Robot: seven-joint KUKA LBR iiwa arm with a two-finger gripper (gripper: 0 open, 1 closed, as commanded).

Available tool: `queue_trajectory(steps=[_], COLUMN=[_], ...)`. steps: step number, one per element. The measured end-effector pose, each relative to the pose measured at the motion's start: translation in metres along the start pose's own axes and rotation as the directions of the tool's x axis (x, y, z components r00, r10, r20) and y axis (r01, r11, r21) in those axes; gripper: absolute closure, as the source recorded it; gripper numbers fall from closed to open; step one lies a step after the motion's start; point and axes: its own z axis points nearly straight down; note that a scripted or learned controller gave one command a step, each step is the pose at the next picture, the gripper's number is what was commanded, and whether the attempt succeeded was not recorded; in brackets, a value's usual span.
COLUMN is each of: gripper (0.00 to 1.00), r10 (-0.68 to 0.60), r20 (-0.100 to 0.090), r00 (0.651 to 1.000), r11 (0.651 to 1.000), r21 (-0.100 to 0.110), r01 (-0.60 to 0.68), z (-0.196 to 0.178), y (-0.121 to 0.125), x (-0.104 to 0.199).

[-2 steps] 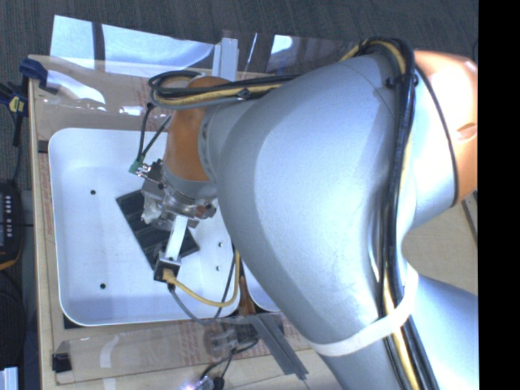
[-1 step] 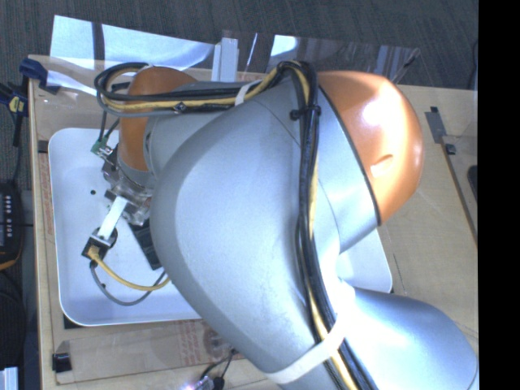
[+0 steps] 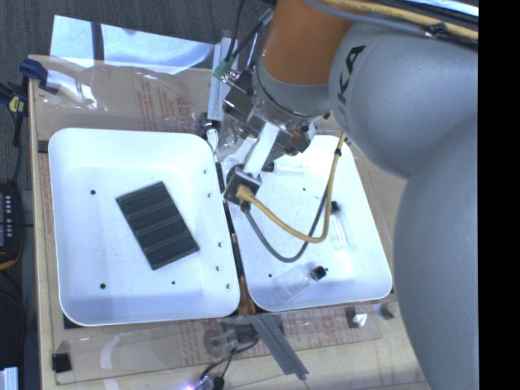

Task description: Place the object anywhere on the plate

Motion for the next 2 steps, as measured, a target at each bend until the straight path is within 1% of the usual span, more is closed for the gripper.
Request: queue_trajectory(steps=[1, 2], gripper=[1.0, 1.0], r10=[0.018, -0.103], r20=[0.005, 0.005], r00=[1.0, 0.995], r11=[1.0, 0.995], r21=[0.003, 0.003], r01=[-0.018, 0.103], z=[0.092, 0.178], y=[-0.087, -0.028], x=[0.001, 0.019])
